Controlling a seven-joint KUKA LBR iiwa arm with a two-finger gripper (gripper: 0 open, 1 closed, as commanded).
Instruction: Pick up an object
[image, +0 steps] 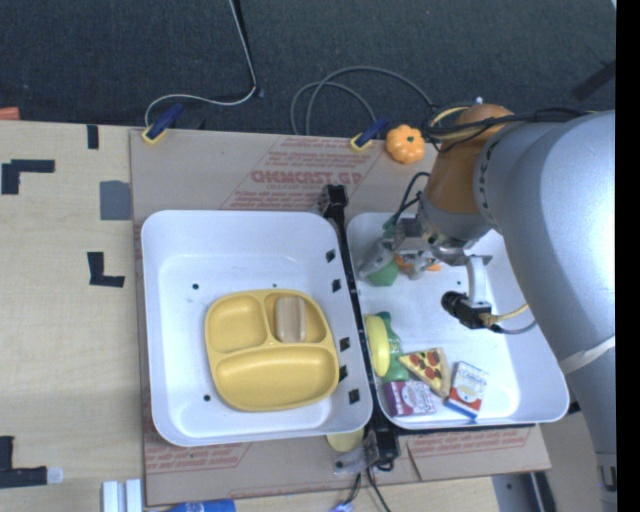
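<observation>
A pizza slice (428, 367), a yellow toy (380, 343) and small packets (467, 386) lie at the near end of the right bin (535, 400). The gripper (400, 252) hangs low over its far end; I cannot tell its grip.

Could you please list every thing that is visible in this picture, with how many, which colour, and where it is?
white bins: 2, white, side by side on the bench
divided plate: 1, yellow, in the left bin
tan item: 1, in the plate's upper right compartment
toy banana: 1, yellow, right bin, beside the divider
toy pizza slice: 1, yellow and red, right bin
maroon packet: 1, right bin, front edge
small box: 1, white, red and blue, right bin
toy pumpkin: 1, orange, behind the right bin
arm: 1, grey with orange band, from the right
end effector: 1, over the right bin's back left part
</observation>
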